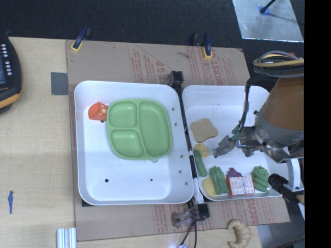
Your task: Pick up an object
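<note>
While the arm [282,115] reached in from the right, the tool [225,148] hovered over the right bin [217,94]; its finger spacing could not be determined. Nearby lay a brown bread slice [203,129], with green vegetables [217,180] nearer.

A single fixed camera sits above the surface [36,154] and looks down on it at a slant, so the far edge, with its clamps [208,45] and the dark floor [129,9] beyond, lies along the top of the frame and the near edge along the bottom. It stands far enough back to take in both white bins whole, the left bin [90,185] and the right bin [217,99] side by side on a cardboard sheet [134,61], with bare wood to the left of them. The arm [282,112] enters from the frame's right side and is cut off there
</note>
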`<state>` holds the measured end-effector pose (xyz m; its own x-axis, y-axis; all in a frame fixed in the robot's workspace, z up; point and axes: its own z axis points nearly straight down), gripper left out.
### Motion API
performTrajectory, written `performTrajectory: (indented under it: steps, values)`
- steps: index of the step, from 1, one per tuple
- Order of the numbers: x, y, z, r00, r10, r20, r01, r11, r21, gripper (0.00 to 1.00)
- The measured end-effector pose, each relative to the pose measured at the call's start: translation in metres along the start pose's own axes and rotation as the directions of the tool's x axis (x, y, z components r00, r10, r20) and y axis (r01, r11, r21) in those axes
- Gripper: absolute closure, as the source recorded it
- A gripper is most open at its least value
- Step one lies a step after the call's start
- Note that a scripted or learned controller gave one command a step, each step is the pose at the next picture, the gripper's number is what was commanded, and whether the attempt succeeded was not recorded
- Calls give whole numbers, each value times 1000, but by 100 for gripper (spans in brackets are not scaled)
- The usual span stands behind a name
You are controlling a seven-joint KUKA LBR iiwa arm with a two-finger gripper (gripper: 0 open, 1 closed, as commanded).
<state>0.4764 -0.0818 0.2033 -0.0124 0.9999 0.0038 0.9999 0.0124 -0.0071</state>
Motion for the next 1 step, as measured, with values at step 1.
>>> performTrajectory:
  steps: [1]
  values:
    - [0, -1, 12, 1000, 8, 3, -8, 1000, 0, 0]
